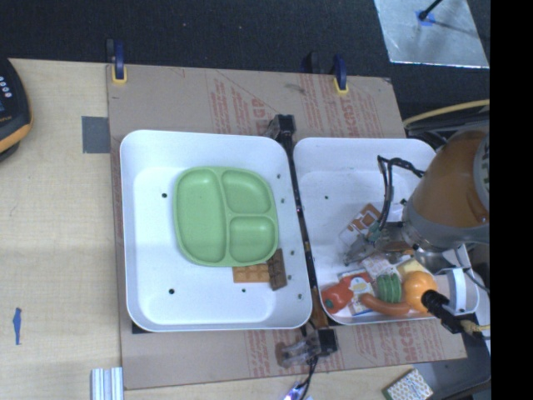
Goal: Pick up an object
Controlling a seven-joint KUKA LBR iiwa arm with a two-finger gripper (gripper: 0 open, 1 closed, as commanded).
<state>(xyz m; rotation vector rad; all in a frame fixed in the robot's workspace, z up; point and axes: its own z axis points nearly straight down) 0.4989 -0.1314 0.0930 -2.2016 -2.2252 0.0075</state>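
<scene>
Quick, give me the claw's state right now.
Claw: down in the right bin among the toys; open or closed cannot be told.

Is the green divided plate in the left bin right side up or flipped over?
Right side up: the green plate shows its three hollow compartments facing the camera, lying flat in the left bin.

Lab bench [58,223] with clamped cardboard [250,98]

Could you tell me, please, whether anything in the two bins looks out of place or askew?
Nothing looks damaged or spilled. The green three-compartment plastic plate lies flat in the left white bin, slightly rotated; toy items are crowded into the right white bin's near corner.
</scene>
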